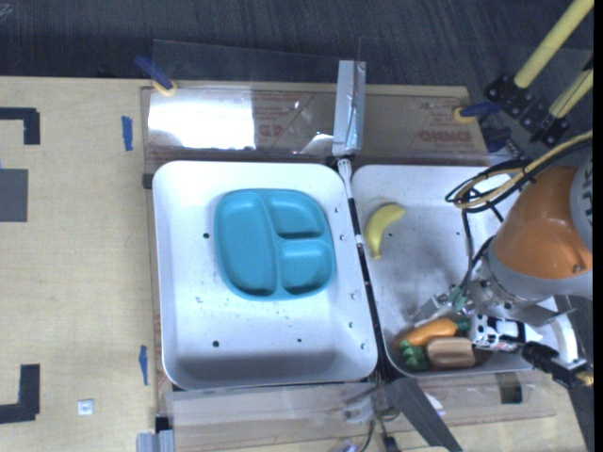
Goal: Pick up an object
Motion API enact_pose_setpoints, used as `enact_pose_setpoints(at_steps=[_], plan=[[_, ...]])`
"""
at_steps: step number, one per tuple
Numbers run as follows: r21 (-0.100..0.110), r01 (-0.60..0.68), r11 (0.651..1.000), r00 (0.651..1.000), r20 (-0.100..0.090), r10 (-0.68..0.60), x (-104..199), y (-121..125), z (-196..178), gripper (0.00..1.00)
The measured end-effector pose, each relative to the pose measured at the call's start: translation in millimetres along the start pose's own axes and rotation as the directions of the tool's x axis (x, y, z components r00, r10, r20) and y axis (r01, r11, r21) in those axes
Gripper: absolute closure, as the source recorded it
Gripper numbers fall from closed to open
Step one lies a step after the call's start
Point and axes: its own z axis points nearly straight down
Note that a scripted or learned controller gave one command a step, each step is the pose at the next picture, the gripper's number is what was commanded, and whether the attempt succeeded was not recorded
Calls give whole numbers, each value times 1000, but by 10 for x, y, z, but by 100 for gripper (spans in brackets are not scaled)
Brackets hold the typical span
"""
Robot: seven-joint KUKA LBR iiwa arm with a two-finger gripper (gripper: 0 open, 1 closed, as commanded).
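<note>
In the right bin (pixel 424 262) a yellow banana (pixel 381 224) lies near the far left corner. At the bin's near edge sit an orange carrot with a green top (pixel 426 332) and a brown bread-like piece (pixel 450 351). My gripper (pixel 468 320) hangs low over the right bin, just right of the carrot and above the brown piece, under the orange-banded wrist (pixel 537 238). The arm hides most of the gripper.
The left bin (pixel 188 281) holds a blue divided plate (pixel 275 241). A clear plastic wall (pixel 349 106) rises behind the bins. Black cables (pixel 485 191) loop near the arm at the right. Yellow rods (pixel 556 31) stand at the top right.
</note>
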Motion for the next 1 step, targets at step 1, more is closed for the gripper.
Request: enact_pose_setpoints(at_steps=[1], plan=[[2, -21, 1000, 1000, 2, 21, 212, 58, -2, 0]])
